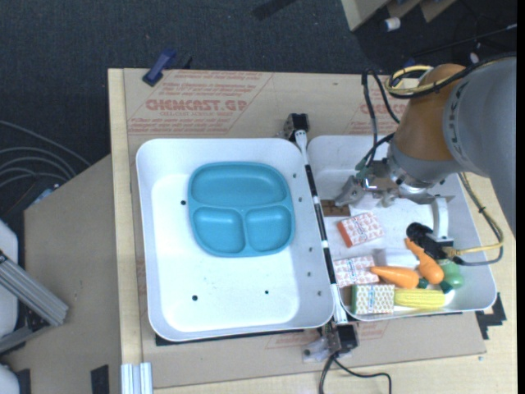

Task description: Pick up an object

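My gripper (361,185) hangs low over the back left part of the right bin (344,150), at the end of the grey and orange arm. Just in front of it lies a red and white packet (361,230), apart from the gripper. A small brown item (332,210) sits by the bin's left wall, below the gripper. Nearer the front lie a second packet (353,268), an orange carrot (396,276), a yellow corn cob (420,300), a small pale box (373,299) and a green piece (452,280). Nothing shows held in the gripper.
The left bin (164,245) holds a blue divided plate (242,208). A black divider rail (316,212) runs between the two bins. The arm's body covers the back right of the right bin. A blue clip (160,66) lies on the board behind the bins.
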Motion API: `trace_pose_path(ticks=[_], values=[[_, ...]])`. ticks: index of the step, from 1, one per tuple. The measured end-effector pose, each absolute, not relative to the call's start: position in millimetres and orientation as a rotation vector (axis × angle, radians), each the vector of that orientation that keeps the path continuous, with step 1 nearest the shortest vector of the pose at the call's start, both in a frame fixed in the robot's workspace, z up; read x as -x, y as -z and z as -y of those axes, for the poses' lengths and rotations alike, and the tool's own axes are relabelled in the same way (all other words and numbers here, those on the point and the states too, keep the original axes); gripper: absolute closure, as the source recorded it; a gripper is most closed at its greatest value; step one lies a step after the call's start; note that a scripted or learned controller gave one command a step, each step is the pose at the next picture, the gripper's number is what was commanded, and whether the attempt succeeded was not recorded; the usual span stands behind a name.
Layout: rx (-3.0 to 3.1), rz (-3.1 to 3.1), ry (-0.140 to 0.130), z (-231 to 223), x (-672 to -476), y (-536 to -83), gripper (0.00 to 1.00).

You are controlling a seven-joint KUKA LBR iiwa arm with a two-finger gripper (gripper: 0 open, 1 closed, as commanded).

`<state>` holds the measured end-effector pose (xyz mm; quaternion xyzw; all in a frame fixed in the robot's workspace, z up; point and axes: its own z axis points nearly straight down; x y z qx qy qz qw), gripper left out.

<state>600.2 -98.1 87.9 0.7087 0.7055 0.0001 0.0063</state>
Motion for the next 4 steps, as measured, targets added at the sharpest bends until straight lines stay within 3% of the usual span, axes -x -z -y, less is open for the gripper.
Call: trace_pose_path(ticks=[1,2,3,4], values=[[-2.218,-2.213,-0.005,94.7,-600.7,-97.7,1.00],[-2.220,-2.223,-0.002,40.0,-557.6,-185.2,1.00],[-2.224,-2.224,0.002,15.0,-479.0,-255.1,1.00],[-2.222,-2.222,0.000,13.3,-479.2,-259.3,1.00]])
